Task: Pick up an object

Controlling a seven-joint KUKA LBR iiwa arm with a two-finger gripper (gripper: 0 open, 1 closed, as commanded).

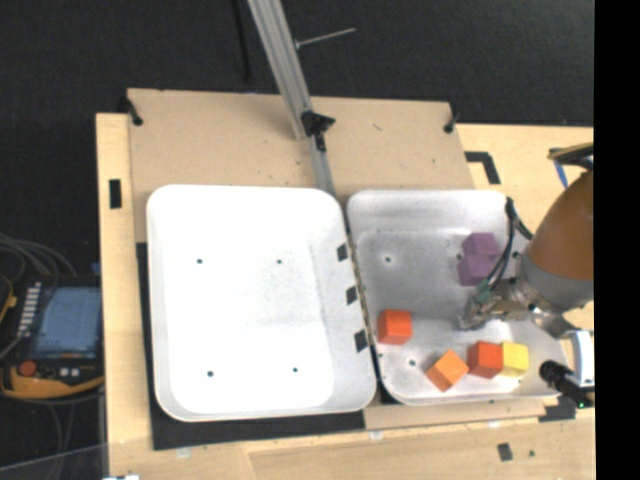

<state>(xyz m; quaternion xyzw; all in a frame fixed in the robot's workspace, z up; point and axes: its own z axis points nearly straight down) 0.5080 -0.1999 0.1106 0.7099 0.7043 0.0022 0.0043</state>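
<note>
Orange cube (448,369) beside red cube (485,358), yellow cube (515,357); end effector (484,306) grip state indiscernible.

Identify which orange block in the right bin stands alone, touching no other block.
The orange block near the bin's left wall stands alone. The other orange block sits by the front edge, beside the red block.

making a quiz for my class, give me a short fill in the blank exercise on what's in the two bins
1. All the blocks lie in the ____ bin.
2. The block nearest the gripper from above is ____ in colour.
3. The yellow block touches a ____ block.
4. The number of blocks in that bin is ____.

Missing words: right; purple; red; five
</note>
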